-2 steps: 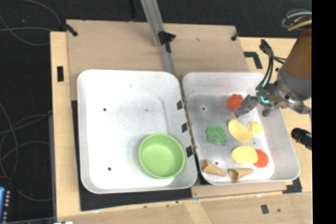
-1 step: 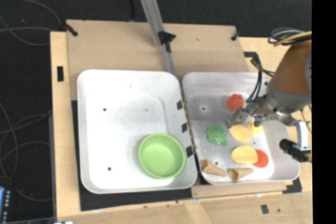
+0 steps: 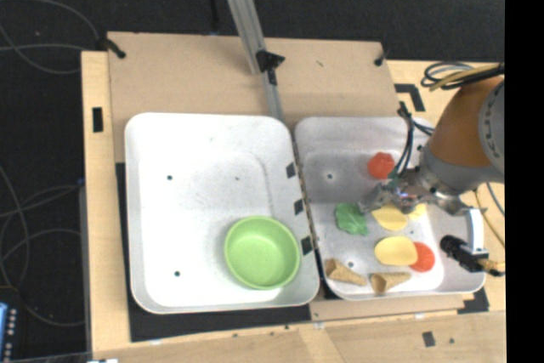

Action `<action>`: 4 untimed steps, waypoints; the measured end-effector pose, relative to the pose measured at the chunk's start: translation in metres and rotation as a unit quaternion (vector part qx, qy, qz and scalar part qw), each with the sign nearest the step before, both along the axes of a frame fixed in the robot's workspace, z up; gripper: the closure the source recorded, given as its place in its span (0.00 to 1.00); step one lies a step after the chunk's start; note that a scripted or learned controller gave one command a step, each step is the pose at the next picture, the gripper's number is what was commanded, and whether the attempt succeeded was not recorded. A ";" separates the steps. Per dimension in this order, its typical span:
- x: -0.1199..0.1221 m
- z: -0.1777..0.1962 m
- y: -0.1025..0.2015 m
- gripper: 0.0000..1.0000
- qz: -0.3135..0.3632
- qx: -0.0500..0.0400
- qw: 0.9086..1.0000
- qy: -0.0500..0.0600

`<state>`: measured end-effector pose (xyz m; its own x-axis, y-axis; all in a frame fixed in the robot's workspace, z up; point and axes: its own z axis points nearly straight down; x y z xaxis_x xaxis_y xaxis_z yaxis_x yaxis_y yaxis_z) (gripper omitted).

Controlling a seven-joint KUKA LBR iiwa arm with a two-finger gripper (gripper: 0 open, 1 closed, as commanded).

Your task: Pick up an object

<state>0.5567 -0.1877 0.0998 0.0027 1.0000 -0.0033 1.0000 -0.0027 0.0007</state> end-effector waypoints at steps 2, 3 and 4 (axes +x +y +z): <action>0.011 0.060 -0.003 1.00 0.003 0.001 1.000 -0.003; 0.011 0.104 -0.003 1.00 0.004 0.001 1.000 -0.003; 0.013 0.158 -0.004 1.00 0.004 0.001 1.000 -0.004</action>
